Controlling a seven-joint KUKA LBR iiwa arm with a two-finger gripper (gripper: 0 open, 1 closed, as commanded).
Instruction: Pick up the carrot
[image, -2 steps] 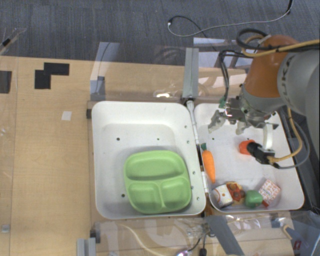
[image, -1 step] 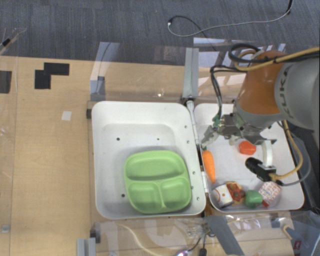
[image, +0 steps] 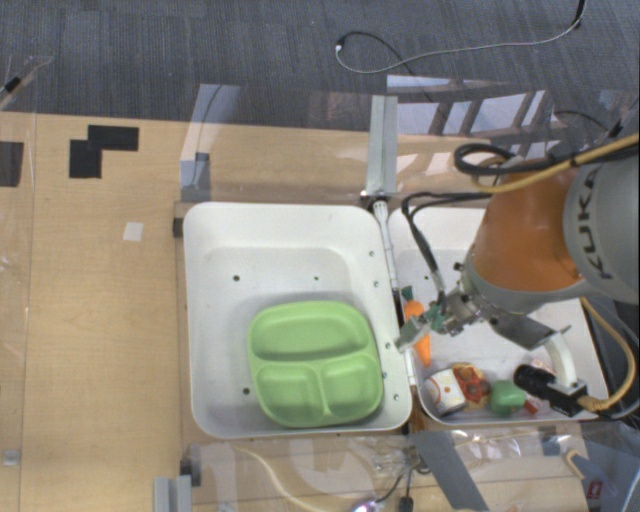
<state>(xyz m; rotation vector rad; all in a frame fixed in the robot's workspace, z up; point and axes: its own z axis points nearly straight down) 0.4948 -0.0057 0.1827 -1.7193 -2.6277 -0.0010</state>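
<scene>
Located carrot (image: 424, 349) in right bin (image: 448, 235), hard against the 9 o'clock wall, next to the divider shared with left bin (image: 215, 260). Noted two orange sections showing: a short one toward 12 o'clock and a longer one toward 6 o'clock, with the middle hidden. Read the long axis as running roughly 12 to 6 o'clock, leaning slightly toward 11 and 5, nearly parallel to the wall.

Placed gripper (image: 418, 327) directly over that hidden middle, reaching in from 3 o'clock. Could not determine whether spread, pressed together or pinching. Could not confirm contact with the carrot. Judged lateral offset as nil or nearly so: no travel needed toward any clock direction, only height and closure left to settle. Flagged the 9 o'clock wall as the main hazard, given the little clearance on that side.

Recorded other contents toward 5 o'clock of the carrot: white-and-red can (image: 444, 390) near its lower end, then red-and-yellow item (image: 470, 380) and green item (image: 507, 398) farther off. Recorded green divided tray (image: 315, 365) in left bin, well apart from the work.
</scene>
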